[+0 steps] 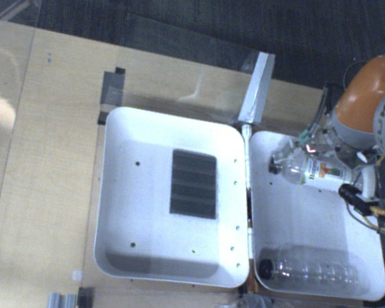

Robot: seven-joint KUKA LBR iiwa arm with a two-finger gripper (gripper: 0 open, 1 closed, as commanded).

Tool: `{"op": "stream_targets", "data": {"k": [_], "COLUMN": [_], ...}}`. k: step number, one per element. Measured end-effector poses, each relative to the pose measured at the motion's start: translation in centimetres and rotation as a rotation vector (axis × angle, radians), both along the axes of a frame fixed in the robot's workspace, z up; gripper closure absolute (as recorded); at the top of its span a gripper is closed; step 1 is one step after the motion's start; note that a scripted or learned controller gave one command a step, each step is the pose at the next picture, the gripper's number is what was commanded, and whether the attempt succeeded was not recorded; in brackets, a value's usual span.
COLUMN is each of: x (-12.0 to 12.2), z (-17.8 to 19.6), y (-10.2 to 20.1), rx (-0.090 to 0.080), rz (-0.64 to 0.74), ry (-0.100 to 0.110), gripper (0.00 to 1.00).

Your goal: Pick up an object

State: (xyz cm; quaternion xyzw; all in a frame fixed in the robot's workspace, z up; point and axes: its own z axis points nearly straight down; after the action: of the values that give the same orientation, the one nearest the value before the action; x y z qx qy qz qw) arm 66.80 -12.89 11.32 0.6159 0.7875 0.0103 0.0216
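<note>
Left bin: one dark ribbed pad lying flat near its centre. Right bin: clear bottle with a dark cap, on its side along the near wall, cap towards the left bin. A second clear bottle sits at the far edge of the right bin, directly at the end effector. Arm comes in over the table's far right corner. Can't tell if the end effector grips it.

The claw is hidden behind the arm's wrist above a clear bottle.
</note>
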Motion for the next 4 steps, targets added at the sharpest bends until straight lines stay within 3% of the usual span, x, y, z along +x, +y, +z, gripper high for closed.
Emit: {"op": "stream_targets", "data": {"k": [1,2,3,4], "x": [0.6,0.6,0.3,0.2], "z": [0.0,0.0,0.0,-0.8], "y": [0.2,0.1,-0.1,-2.4], "rx": [-0.014,-0.015,-0.019,0.0], "rz": [0.137,0.167,0.288,0.413], "ry": [0.031,0.033,0.045,0.057], "gripper": [0.0,0.0,0.0,0.0]}}
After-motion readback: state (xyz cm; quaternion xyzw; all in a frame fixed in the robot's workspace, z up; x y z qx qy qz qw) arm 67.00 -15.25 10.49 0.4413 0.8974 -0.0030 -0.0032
